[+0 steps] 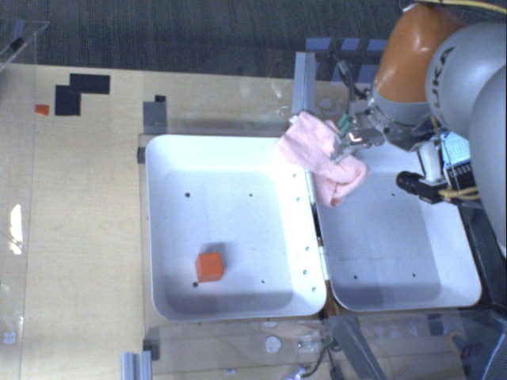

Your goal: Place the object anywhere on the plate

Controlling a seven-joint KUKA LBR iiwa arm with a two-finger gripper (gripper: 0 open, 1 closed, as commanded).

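pale wooden bench (pixel 79 236) under the camera, two shallow white bins side by side on it, dark ribbed floor beyond. left bin (pixel 238 307) carries a small orange cube (pixel 210 267), sitting low and left on its floor, well apart from everything else. right bin (pixel 412 291) has the arm over its far corner, grey with the orange band (pixel 412 42) up top, reaching in from the right. claw (pixel 348 145) is down at the far edge where the two bins meet, and a pink cloth (pixel 321 157) is bunched right at its tip, the fingers look pinched onto the cloth's upper fold. the cloth drapes across the shared rim, one flap over the left bin's far right corner, the bulkier lump hanging into the right bin. a black cable fitting (pixel 420 185) juts off the arm just beside the cloth. on the bench far left, black tape patches (pixel 79 92) and a tiny orange marker (pixel 41 110). grey metal brackets (pixel 155 115) stand at the bins' back edge.
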